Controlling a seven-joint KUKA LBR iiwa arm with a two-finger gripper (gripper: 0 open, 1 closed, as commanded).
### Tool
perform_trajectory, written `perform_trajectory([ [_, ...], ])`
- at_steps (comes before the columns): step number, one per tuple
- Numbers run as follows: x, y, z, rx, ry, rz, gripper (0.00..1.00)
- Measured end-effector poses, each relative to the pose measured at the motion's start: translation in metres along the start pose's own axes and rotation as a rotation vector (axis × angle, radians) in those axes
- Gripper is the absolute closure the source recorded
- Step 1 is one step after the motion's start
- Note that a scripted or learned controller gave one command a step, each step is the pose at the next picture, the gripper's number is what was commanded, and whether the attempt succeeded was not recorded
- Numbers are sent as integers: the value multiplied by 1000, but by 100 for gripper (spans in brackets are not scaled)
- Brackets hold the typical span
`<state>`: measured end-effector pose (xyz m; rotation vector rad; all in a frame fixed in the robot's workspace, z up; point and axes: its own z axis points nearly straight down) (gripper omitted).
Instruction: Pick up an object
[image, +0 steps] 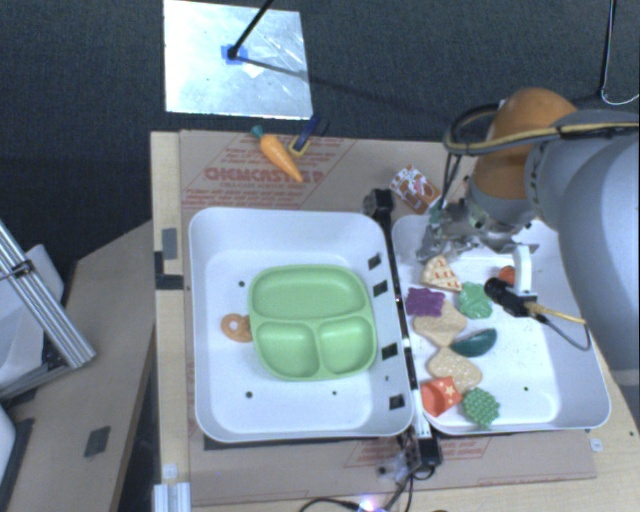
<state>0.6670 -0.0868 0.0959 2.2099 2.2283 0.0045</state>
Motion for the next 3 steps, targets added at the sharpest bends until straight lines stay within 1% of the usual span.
perform_trajectory([
  [1,-9,6,-52,-2,-1,6,100],
  [2,-4,1,-112,-1,0,3,100],
  [3,-4,2,-129,1,0,2,100],
])
